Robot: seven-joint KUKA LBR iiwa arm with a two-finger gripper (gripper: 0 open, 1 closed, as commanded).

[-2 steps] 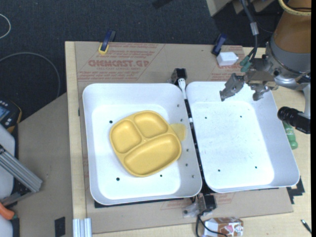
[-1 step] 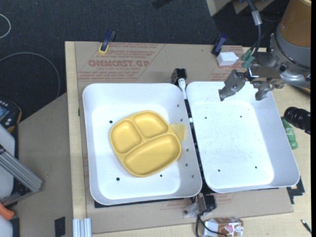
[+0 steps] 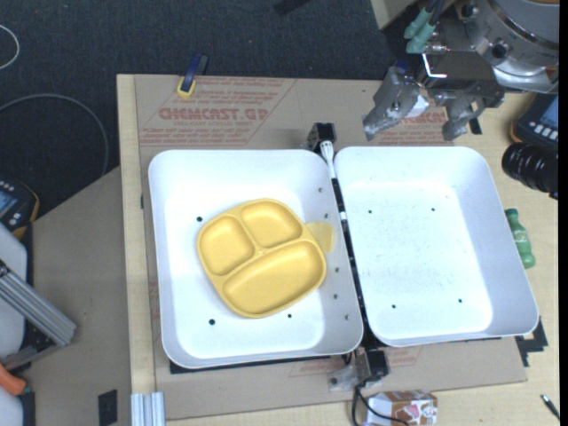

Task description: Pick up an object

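Yellow tray: a moulded plastic tray with three compartments lies flat in the left bin, a little toward that bin's inner wall and turned at a slant to its sides.
Yellow scrap: a small pale-yellow piece shows just beside the tray's right rim, touching or tucked under it; I cannot tell which.
Right bin: the right bin holds no object that I can make out, just faint specks on its floor.
Tool: the tool hangs above the far edge of the desk, just past the right bin's far left corner, with nothing between its fingers; they look spread apart, one grey finger to either side.
Step in hand: by my reading, the approach, since the tool is well apart from the tray and high above the bins.
Doing it well: cross over the divider between the bins, then come down on the tray's rim or one of the raised ridges between compartments, since the broad body looks too wide to straddle.
Orientation: turn the wrist so the fingers lie across the chosen ridge, not along it.
Risk: smooth, shallow plastic may slide or tip when pinched at one edge; a grip near the middle ridge should keep it level.
Clearance: keep clear of the black clip at the bins' far junction.
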